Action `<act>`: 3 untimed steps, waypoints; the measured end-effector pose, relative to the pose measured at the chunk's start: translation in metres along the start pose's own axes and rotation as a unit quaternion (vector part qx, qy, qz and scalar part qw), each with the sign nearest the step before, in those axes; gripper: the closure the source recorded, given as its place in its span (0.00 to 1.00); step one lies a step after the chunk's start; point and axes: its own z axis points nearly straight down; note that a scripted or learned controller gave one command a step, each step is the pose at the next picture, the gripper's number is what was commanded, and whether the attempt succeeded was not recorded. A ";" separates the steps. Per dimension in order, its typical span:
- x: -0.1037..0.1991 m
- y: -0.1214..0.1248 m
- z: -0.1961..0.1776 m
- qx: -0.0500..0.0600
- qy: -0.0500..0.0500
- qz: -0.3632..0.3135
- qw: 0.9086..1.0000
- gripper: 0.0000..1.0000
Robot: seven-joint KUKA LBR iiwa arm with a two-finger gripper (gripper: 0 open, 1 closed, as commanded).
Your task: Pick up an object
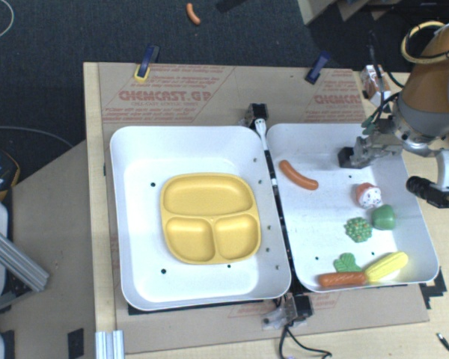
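Camera view. The counter (209, 88) carries two white bins side by side. The left bin (135, 170) holds a yellow tray (209, 217) with three compartments, lying flat near the bin's middle.

The right bin (322, 223) holds the loose items. A sausage (298, 175) lies at a slant in the upper left part, well apart from the rest. A white and red ball (367, 194) sits toward the right side, with a green pepper (384, 217) just below it and a broccoli (358, 229) just beside the pepper on its left. Along the bin's near edge lie a corn cob (387, 266), a second green piece (346, 262) just left of it, and a carrot (342, 279) touching or nearly touching both.

The arm (426, 88) reaches in from the right over the far right corner of the right bin. The gripper (357, 155) sits low over bare bin floor, above the ball and right of the sausage, touching neither. How far the fingers are open cannot be told; nothing is seen between them.

A small orange item (193, 13) lies on the dark floor beyond the counter.
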 end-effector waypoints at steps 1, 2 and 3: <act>-0.002 0.001 -0.044 0.000 0.000 0.000 1.000 1.00; -0.002 0.003 -0.079 0.000 0.000 0.000 1.000 1.00; 0.045 -0.007 -0.088 0.004 0.003 -0.003 1.000 1.00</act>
